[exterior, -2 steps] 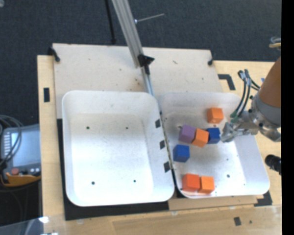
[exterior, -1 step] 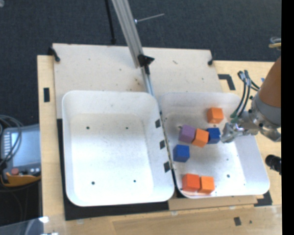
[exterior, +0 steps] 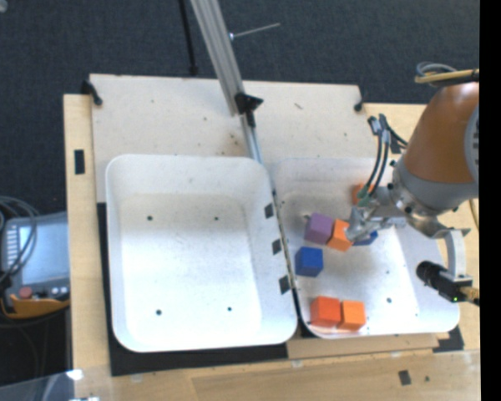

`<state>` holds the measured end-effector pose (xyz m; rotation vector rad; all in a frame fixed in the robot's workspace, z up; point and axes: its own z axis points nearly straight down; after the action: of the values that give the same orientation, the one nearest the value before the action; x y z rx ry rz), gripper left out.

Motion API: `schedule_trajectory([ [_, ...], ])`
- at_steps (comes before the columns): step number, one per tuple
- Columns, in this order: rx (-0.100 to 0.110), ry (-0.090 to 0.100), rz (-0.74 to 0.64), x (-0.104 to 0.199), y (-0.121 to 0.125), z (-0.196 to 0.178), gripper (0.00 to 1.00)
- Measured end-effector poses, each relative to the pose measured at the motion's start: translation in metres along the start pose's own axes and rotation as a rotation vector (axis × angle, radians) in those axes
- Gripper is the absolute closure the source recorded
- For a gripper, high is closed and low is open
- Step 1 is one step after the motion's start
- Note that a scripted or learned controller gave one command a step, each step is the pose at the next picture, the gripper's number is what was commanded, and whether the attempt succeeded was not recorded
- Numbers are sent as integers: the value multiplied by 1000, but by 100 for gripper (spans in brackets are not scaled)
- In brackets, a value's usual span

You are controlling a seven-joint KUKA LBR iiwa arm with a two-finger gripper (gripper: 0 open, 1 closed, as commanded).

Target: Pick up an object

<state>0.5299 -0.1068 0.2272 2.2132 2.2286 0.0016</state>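
Note:
My gripper (exterior: 361, 226) hangs low over the middle of the right bin (exterior: 401, 278), reaching in from the right. A small orange block (exterior: 341, 236) lies right against its left side, with a purple block (exterior: 319, 228) touching that block on the left. A blue piece (exterior: 367, 239) shows just beneath the gripper, mostly covered by it. Whether anything sits inside the gripper is hidden. A blue cube (exterior: 309, 261) lies apart, lower left of the gripper.
Two orange blocks (exterior: 326, 310) (exterior: 353, 313) rest side by side at the right bin's front edge. Another orange piece (exterior: 356, 195) peeks out behind the arm's cables. The left bin (exterior: 184, 249) adjoins the right one. A slanted metal bar (exterior: 221, 53) rises behind the bins.

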Motion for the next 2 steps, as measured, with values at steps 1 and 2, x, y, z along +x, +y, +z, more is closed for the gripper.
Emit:
schedule_trajectory([
  [1,1,0,0,50,16,9,100],
  [2,-1,1,0,90,31,5,100],
])
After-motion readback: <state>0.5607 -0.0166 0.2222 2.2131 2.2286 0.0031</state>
